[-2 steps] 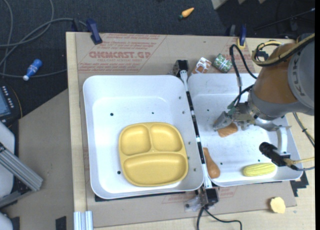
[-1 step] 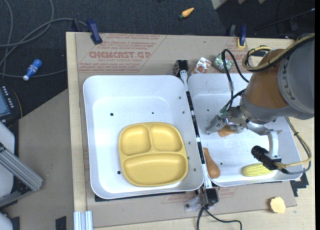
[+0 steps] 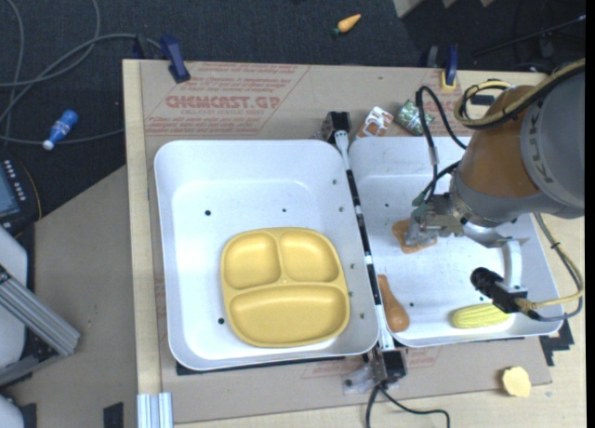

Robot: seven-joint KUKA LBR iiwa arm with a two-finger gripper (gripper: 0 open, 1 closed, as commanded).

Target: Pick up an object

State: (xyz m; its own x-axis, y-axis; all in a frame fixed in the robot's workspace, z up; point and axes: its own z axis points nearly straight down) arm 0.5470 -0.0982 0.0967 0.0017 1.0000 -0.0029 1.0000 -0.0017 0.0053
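Two white bins side by side on the bench. Left bin holds one yellow divided plate, set toward its near side; bare floor remains along the far wall and left wall. Right bin is crowded: the arm covers its right half, gripper low over the floor near the middle, directly at one small orange-brown object. Cannot tell the hand's state from this angle, nor whether the object is held. One corn cob lies at the near right wall; one brown piece lies against the dividing edge, near corner. Open floor in the far left corner of this bin.
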